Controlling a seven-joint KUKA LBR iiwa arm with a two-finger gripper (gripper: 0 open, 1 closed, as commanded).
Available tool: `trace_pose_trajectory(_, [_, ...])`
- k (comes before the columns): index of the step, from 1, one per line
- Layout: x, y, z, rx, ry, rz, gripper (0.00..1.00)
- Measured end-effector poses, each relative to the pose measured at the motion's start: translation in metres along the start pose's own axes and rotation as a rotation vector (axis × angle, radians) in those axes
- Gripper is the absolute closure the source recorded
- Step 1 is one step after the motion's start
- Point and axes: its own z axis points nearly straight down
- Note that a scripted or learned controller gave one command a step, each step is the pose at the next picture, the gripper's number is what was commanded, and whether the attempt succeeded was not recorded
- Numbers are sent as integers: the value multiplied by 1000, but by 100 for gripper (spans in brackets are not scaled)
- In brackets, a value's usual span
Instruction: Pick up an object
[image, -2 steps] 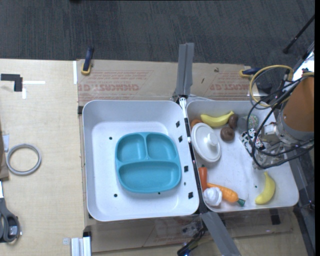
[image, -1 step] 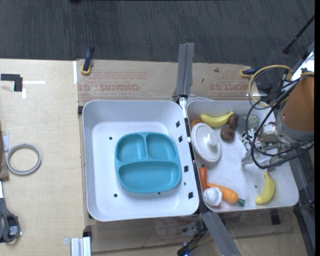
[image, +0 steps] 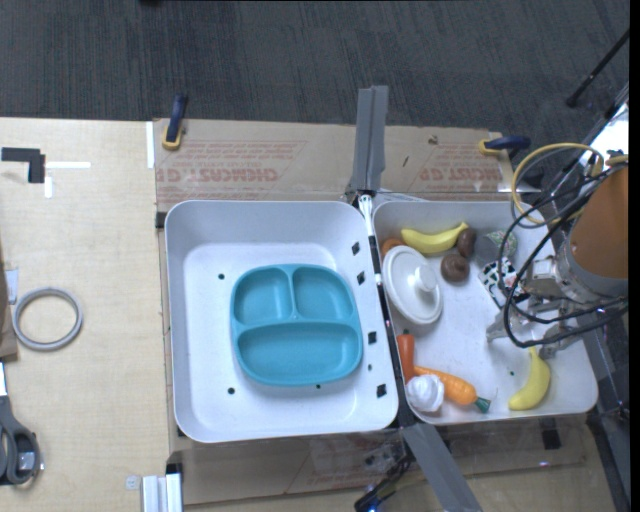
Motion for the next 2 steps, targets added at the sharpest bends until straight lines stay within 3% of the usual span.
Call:
trace_pose_trajectory(1, [-17, 62, 1, -1, 3, 140, 0])
trace_pose_trajectory(2, [-11, -25, 0, 2, -1, -56, 0])
